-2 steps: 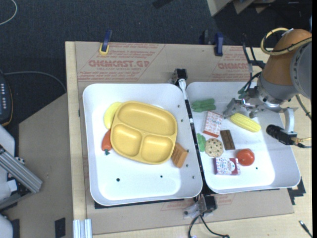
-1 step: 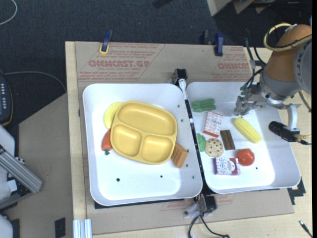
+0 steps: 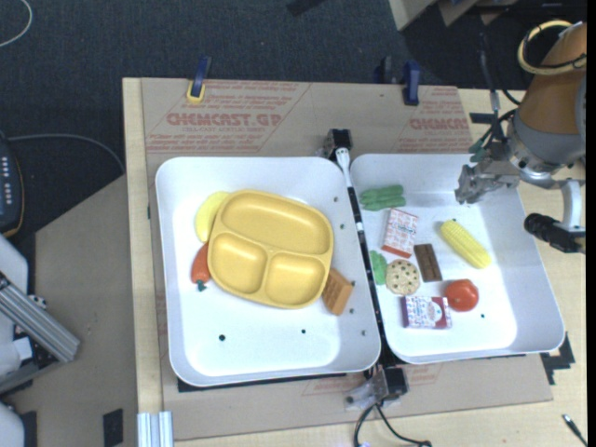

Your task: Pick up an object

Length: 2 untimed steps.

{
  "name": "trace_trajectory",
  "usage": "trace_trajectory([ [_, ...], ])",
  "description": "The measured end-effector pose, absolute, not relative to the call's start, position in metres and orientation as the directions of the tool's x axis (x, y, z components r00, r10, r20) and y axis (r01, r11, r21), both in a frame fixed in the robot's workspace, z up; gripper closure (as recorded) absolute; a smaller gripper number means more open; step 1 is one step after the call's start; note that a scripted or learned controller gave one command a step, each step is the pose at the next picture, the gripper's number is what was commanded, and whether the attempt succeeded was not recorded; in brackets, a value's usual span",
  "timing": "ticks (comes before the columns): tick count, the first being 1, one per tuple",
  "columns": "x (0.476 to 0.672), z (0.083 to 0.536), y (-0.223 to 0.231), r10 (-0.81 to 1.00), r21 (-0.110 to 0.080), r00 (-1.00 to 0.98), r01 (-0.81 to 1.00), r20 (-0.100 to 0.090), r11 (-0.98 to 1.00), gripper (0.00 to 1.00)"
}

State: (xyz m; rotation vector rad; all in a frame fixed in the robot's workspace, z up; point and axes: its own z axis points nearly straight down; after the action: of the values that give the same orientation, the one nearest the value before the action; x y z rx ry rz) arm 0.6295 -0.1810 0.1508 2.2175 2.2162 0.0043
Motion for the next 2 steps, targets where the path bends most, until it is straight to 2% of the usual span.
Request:
trace_trajectory([
  [2, 0.633, 0.228, -0.185, 1.000, 0.007, 0.000, 1.000, -0.002, 0.001, 1.00],
])
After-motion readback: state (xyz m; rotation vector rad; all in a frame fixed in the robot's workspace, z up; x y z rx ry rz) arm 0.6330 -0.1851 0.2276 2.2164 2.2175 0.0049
